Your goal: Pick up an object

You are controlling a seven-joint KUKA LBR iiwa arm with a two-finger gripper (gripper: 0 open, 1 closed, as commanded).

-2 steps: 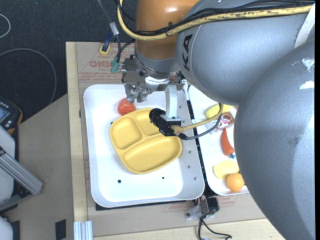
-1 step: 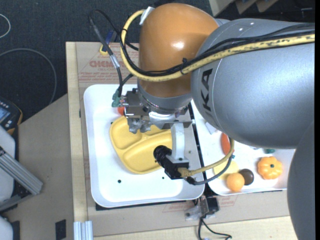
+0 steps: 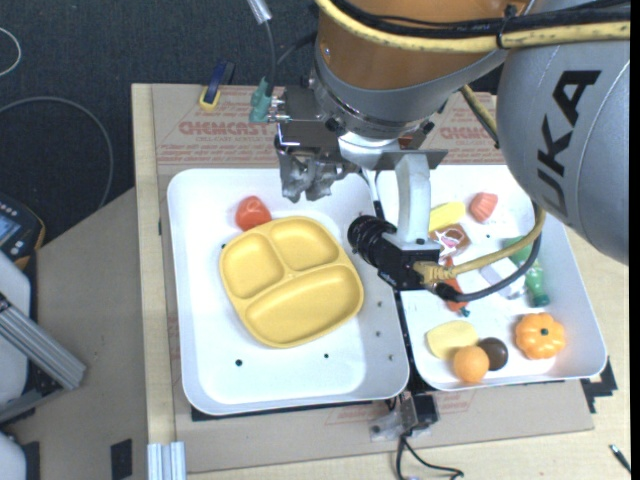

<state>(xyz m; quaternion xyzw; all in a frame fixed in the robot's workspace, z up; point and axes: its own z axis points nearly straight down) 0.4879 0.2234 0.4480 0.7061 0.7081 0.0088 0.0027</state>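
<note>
A tan counter carries two shallow white bins side by side, set on dark carpet with loose cables. The left bin holds a yellow three-compartment plate lying flat near its middle, with a red tomato just beside the plate's far corner. The grey arm with its orange band fills the top right; its hand hangs above the left bin's far edge, near the tomato. Whether the hand is open or closed cannot be told, and nothing is seen in it. The right bin holds a small orange pumpkin, an orange and other toy foods.
</note>
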